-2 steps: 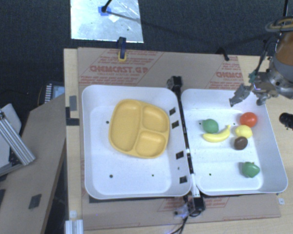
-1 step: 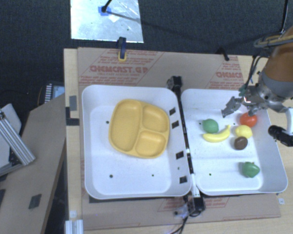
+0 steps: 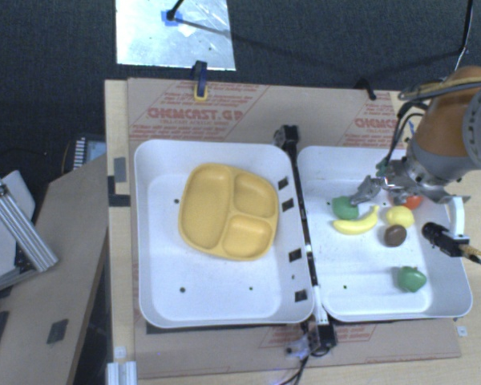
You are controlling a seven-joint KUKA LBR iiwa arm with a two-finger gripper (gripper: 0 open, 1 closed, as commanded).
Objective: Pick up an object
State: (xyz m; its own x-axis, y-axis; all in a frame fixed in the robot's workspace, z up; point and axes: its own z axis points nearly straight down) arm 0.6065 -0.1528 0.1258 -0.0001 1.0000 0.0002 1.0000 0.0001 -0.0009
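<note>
— Looking at the right bin (image 3: 441,299), you can see the pincer (image 3: 367,192) low at about ten o'clock in it, right over the green object (image 3: 345,209).

— Has it got hold of anything?

— Not that you could claim. I can't tell whether it is spread or closed; its tip blurs into the green piece. Nothing is visibly lifted: the banana (image 3: 355,224), the lemon (image 3: 399,215), the brown ball (image 3: 395,235) and the other green piece (image 3: 410,278) at five o'clock all lie on the bin floor.

— So how far along are you?

— My judgement: the reach is done, the grasp and lift are left. The yellow divided plate (image 3: 227,210) sits alone in the left bin (image 3: 156,247), well apart across the surface.

— Which target?

— Likely the green object near the bin's centre-left, touching or just beside the banana's end.
</note>
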